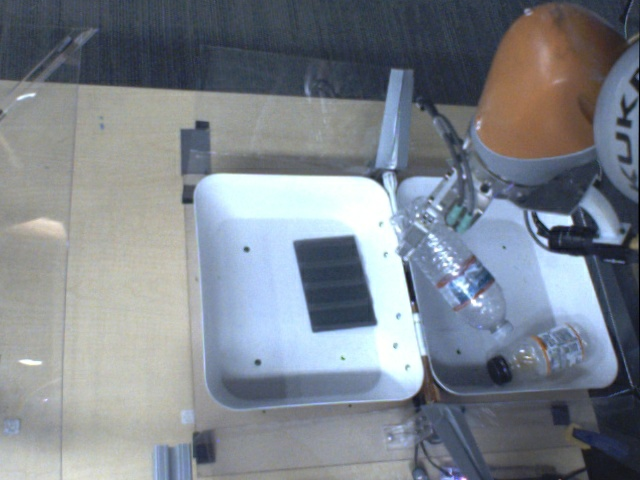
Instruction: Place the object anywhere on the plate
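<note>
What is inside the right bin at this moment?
Two clear plastic bottles: one bottle lies tilted with its upper end at the gripper, another black-capped bottle lies near the front wall of the right bin. The arm covers the bin's far corner.

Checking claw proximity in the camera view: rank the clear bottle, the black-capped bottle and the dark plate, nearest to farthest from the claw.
1. Clear bottle, right bin, right at the claw.
2. Dark plate, left bin's middle.
3. Black-capped bottle, right bin's near corner.
The last two are close to call.
</note>
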You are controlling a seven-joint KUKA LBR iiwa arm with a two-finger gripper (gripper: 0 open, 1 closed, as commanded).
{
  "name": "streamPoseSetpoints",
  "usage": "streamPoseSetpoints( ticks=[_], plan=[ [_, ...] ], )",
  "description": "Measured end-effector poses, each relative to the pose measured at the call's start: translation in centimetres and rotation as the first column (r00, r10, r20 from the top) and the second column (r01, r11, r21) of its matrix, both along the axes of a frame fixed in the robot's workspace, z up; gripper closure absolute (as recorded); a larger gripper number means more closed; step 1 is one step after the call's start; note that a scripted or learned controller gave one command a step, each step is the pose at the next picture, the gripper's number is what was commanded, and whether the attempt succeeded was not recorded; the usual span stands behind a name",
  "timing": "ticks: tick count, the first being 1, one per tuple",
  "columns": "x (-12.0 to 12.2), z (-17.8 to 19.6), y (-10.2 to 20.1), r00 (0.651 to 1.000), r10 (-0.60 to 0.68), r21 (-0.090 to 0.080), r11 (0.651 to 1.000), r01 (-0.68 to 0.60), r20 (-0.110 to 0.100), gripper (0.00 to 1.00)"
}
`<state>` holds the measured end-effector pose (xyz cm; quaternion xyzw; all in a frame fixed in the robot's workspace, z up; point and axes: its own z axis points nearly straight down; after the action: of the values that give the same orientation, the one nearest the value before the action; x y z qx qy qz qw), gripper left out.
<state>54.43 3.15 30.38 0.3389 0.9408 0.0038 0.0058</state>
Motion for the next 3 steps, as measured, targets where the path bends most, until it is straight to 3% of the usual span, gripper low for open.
streamPoseSetpoints(
  ticks=[1,2,3],
  plan=[
    [0.2,1.1,0.1,1.0,0.001,0.002,1.0,-0.001,0.008,1.0],
    [3.6,-1.9,2.6,1.0,-0.017,-0.001,1.0,0.017,-0.007,1.0],
    [3.8,-0.7,2.7,1.0,-0.015,0.001,1.0,0.015,0.002,1.0]
  ],
)
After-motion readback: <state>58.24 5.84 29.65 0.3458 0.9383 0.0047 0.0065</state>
